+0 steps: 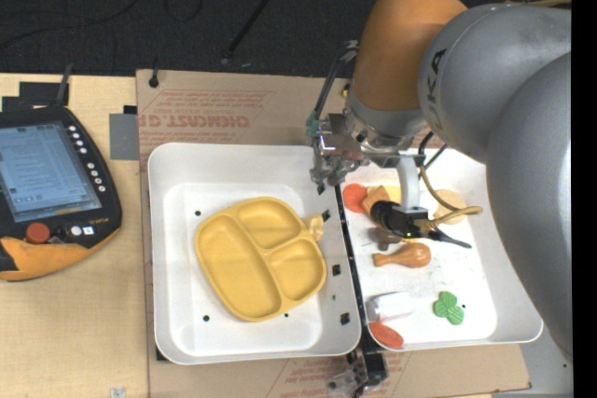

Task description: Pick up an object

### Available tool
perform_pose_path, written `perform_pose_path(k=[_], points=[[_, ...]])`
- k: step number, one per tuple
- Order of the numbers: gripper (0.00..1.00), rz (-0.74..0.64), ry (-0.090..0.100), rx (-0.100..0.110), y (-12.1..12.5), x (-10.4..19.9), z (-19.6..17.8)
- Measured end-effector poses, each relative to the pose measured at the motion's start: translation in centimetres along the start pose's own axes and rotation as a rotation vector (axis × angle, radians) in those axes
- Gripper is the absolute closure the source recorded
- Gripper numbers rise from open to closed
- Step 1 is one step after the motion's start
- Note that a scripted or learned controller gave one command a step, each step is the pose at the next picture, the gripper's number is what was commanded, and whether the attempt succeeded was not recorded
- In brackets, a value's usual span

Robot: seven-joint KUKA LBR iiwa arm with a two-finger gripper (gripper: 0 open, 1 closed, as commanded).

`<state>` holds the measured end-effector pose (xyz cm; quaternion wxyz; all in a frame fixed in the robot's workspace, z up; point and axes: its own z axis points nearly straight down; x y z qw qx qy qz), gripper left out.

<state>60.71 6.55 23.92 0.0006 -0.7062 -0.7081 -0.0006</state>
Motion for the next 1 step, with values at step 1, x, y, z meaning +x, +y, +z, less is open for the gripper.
perform_pose_path(k=[1], points=[[1.00, 0.003, -0.001, 0.002, 2.29, 2.33, 1.81]])
